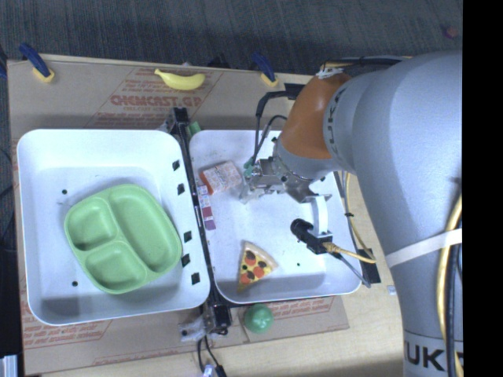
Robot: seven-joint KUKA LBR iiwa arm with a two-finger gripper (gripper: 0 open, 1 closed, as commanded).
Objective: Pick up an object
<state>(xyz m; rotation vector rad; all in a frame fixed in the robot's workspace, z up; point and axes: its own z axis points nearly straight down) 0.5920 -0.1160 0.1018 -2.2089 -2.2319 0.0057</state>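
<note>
The pincer is being held low over the upper middle of the right bin, at the end of the grey arm with its orange band just up and to the right of it. Whether the pincer is wide or narrow cannot be told, since its tip is being blurred against the white bin floor.

Just to the left of the pincer, a small packaged snack box with a red-orange end is lying flat on the right bin's floor; contact between the two cannot be made out. Below the pincer, nearer the front rim, a toy pizza slice is lying apart from it.

Well to the left of the pincer, a green divided plate is resting in the left bin. Further below the pincer, outside the bins, a green ball is sitting on the counter. Far up and to the left, a yellow toy banana is lying on the counter behind the bins.
</note>
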